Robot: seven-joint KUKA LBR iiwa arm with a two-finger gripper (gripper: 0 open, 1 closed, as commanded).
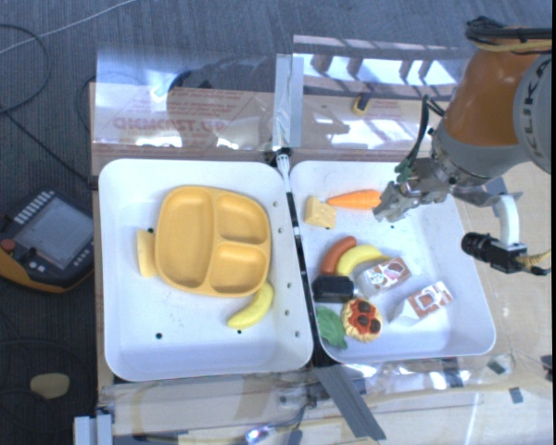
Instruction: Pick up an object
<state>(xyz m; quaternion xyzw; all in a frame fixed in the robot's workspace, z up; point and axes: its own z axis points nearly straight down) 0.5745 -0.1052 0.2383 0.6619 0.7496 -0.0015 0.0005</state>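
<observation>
Hand (392,203) hovered low over the right bin (473,332), at the tip of the carrot (354,199); whether it was apart or together could not be told. Nothing was visibly held. Carrot lay near the bin's back, cheese (320,213) just left of it. Further forward: sausage (336,253) touching a banana (359,259), black item (333,288), small pizza (361,318), green leaf (331,327), two cartons (385,273) (430,299). Left bin (120,341) held a yellow tray (211,239), a second banana (252,309) at the tray's front edge.
</observation>
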